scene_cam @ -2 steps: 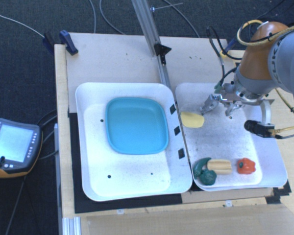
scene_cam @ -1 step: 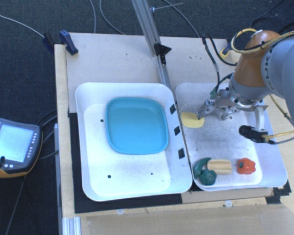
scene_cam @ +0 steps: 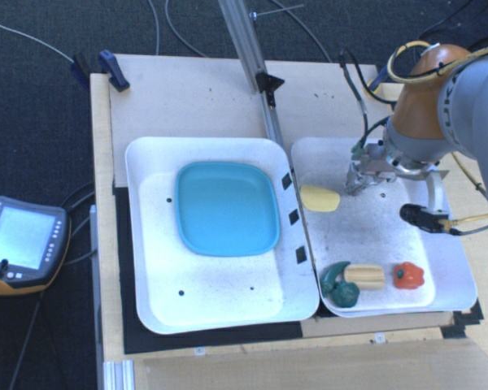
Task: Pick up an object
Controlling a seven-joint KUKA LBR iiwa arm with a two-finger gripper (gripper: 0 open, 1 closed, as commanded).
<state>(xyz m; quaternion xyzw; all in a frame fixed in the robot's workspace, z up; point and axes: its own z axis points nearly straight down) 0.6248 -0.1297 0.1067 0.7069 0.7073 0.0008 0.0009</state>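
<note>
My gripper (scene_cam: pixel 359 183) hangs low over the back middle of the right bin (scene_cam: pixel 366 226), under the grey arm with its orange band. A pale yellow lump (scene_cam: pixel 320 199) lies on the bin floor just to its left, a short gap apart from it. Along the bin's front edge lie a green pepper (scene_cam: pixel 339 283), a tan block (scene_cam: pixel 363 276) and a red pepper (scene_cam: pixel 407 275). Nothing shows between the gripper's fingers.
The left bin (scene_cam: pixel 150 218) holds a turquoise square plate (scene_cam: pixel 227 207). A metal pole (scene_cam: pixel 248 47) slants up from the divide between the bins. Cables (scene_cam: pixel 427 216) trail over the right bin's right side. A teach pendant (scene_cam: pixel 20 242) lies on the floor at left.
</note>
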